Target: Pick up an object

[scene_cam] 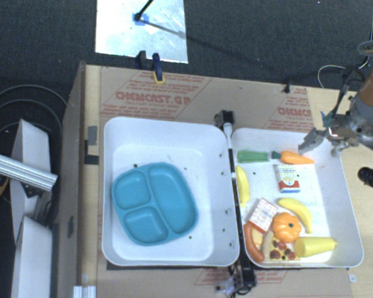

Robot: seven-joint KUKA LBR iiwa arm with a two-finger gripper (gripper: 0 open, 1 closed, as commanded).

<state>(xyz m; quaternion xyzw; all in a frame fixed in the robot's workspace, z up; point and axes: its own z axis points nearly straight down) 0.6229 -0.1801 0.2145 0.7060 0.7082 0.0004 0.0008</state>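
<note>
My gripper (pixel 325 142) hangs over the far right corner of the right bin (pixel 349 205), fingers apart with nothing between them. Just left of it lies a toy carrot (pixel 296 159) with a green top (pixel 253 157). Nearer the front are a small red and white carton (pixel 288 178), a banana (pixel 296 210), a white and red packet (pixel 263 213), an orange pumpkin (pixel 287 227) and a yellow piece (pixel 314 246). Another yellow piece (pixel 242 183) lies along the bin's left wall.
The left bin (pixel 124 141) holds a blue divided plate (pixel 155 202). A red sausage (pixel 250 237) and a pizza slice (pixel 278 250) crowd the right bin's front left corner. A black clamp (pixel 225 120) sits at the far end of the wall between the bins.
</note>
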